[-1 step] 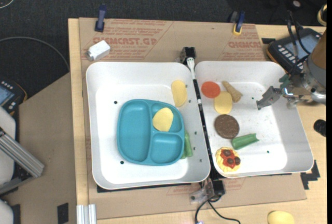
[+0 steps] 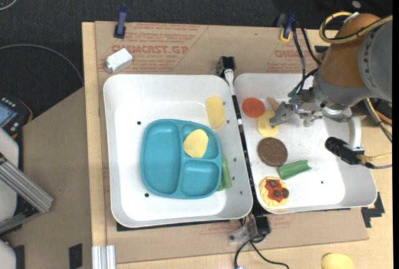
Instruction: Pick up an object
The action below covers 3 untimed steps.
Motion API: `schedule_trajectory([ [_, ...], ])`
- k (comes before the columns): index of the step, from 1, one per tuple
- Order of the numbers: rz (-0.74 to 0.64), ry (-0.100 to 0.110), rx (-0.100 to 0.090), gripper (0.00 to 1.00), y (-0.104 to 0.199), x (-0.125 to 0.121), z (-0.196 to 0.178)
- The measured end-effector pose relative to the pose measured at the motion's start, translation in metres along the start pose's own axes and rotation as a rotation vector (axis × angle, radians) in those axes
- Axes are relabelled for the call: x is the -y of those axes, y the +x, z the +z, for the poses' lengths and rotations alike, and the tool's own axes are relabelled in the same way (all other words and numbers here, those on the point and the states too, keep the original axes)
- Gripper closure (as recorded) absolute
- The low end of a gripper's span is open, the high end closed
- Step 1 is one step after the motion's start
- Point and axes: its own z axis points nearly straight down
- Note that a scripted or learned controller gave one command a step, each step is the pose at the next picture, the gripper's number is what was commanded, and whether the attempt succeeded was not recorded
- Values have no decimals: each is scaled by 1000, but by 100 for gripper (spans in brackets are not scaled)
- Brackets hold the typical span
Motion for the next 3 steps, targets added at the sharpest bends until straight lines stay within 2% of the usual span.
schedule_trajectory([
  [1,7,-8,2,0,38,63,21],
  [2,6,-17,4,100,37,60,9],
  [3,-4,-13,0,100,119,83,-82],
])
